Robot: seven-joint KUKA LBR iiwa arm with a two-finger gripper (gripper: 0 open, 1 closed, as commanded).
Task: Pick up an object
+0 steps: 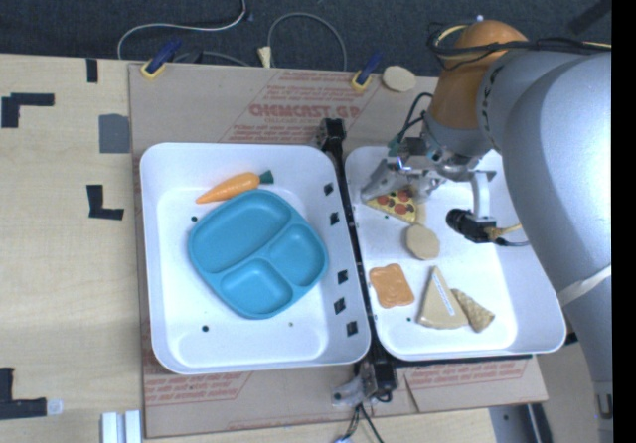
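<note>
Over the far end of the right bin (537, 334), the hand (402, 179) hangs low on the grey arm, right above the toy pizza slice (400, 205). The slice lies flat on the bin floor, its near tip poking out from beneath the hand. Whether the hand is open or closed cannot be told from this angle, and nothing can be seen gripped in it.

Just beyond the slice, on the near side of the hand, sits a round beige piece (422, 242). Further towards the near rim lie an orange toast-like square (392, 286), a pale wedge (438, 304) and a small crusty chunk (476, 311) touching that wedge.

To the hand's left, across the divider, the left bin (159, 262) holds a blue compartment plate (258, 252) with a toy carrot (231, 187) resting at its far edge. Behind the hand, outside both bins, a small beige oval (398, 78) lies on the cardboard sheet (288, 108) that covers the tabletop (60, 262).
</note>
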